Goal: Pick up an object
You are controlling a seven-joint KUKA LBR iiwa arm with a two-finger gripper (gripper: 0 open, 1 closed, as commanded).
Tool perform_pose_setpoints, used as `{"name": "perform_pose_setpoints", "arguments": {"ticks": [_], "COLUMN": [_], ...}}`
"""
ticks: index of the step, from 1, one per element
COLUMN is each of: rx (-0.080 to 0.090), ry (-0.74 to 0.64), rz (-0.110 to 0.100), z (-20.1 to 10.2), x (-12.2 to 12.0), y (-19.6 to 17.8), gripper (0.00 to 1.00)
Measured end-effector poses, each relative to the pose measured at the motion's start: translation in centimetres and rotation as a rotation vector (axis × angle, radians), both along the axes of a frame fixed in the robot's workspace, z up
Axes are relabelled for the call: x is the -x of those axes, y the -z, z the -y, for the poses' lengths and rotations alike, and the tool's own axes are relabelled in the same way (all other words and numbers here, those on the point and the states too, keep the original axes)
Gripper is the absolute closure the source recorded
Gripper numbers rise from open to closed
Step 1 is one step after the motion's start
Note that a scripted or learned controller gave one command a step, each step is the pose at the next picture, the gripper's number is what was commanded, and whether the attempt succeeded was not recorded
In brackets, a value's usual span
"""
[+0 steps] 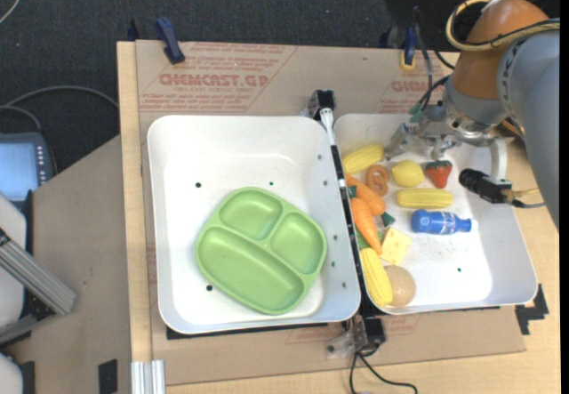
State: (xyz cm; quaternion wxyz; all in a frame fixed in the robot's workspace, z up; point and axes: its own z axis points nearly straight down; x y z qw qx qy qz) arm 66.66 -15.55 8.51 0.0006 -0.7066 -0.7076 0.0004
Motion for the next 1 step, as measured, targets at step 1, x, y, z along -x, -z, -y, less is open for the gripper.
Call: {"name": "perform_pose_setpoints", "arguments": {"ticks": [1], "rx": [0.0], "ry": [0.0], "rz": [0.0], "z": [0.0], "x": [0.0], "y": [0.0], "gripper": [0.0]}}
